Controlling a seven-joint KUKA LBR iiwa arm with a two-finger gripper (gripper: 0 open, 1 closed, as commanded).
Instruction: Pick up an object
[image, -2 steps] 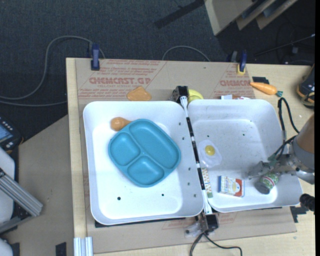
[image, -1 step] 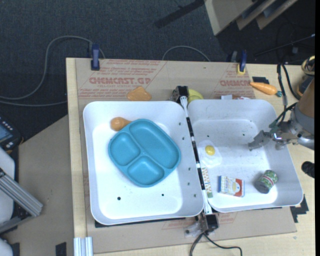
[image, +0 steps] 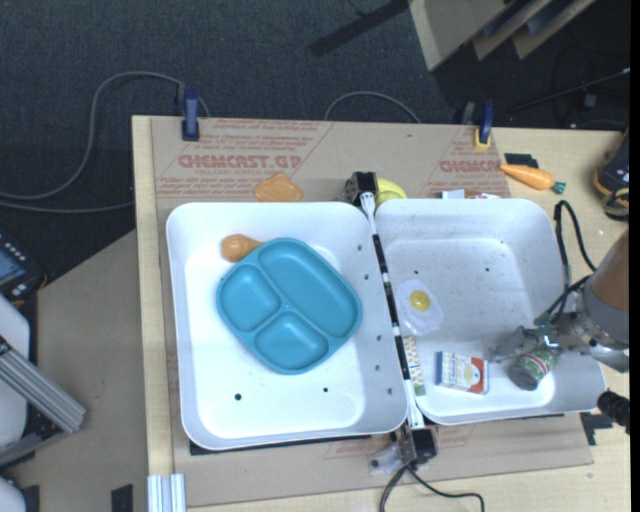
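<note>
1. Roughly at the right edge of the frame, a little below the middle: gripper (image: 541, 347), low over the lower right corner of the right bin (image: 470, 222), at the end of the grey arm (image: 612, 295) coming in from the right.
2. Impossible to tell whether wide or narrow; too blurred and partly covered by the wrist.
3. Just under the gripper, touching it or almost touching: small grey-green can (image: 529, 370), lying tilted on the bin floor. Not possible to say if really gripped.
4. To the left of the can, near the lower edge of the same bin: small white box (image: 461, 372) with red and blue print, lying flat.
5. Above the box, closer to the bin's left wall: toy fried egg (image: 419, 302), white with yellow centre.
6. At the centre left of the frame, in the left bin (image: 200, 380): blue divided plate (image: 289, 304), with an orange-brown piece (image: 237, 246) touching its upper left rim.
7. On the bench (image: 150, 300) above the bins: orange lump (image: 277, 187), yellow object (image: 386, 189), and toy carrot (image: 528, 177) at the upper right.
</note>
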